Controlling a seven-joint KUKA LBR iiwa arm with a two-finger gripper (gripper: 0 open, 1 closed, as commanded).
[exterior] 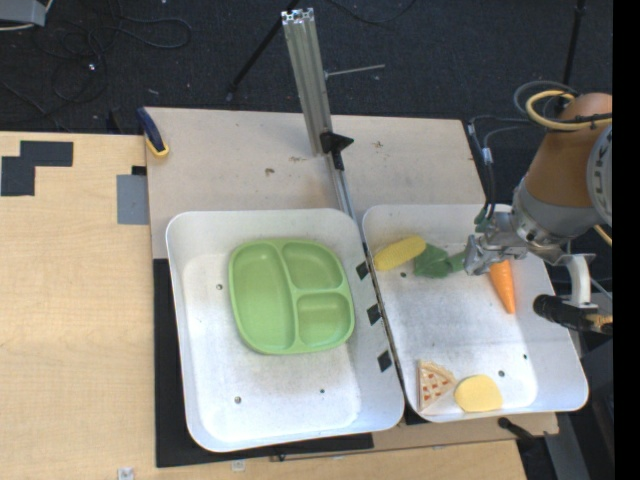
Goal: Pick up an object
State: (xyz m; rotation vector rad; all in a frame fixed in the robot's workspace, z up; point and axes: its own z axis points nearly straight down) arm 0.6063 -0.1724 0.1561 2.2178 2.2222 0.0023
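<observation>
gripper [484,255] low in right bin [560,388] | beside carrot [503,285], green toy [434,262] | grip: can't tell (too blurry)

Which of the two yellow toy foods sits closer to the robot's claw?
The elongated yellow piece beside the green item at the right bin's far end; the round yellow one lies by the pizza slice.

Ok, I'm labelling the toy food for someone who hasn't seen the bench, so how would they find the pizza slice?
Go to the right-hand shallow white bin and look at its near edge. The small triangular pizza slice lies there, just left of a round yellow plastic piece; it alone is tan with red spots.
</observation>
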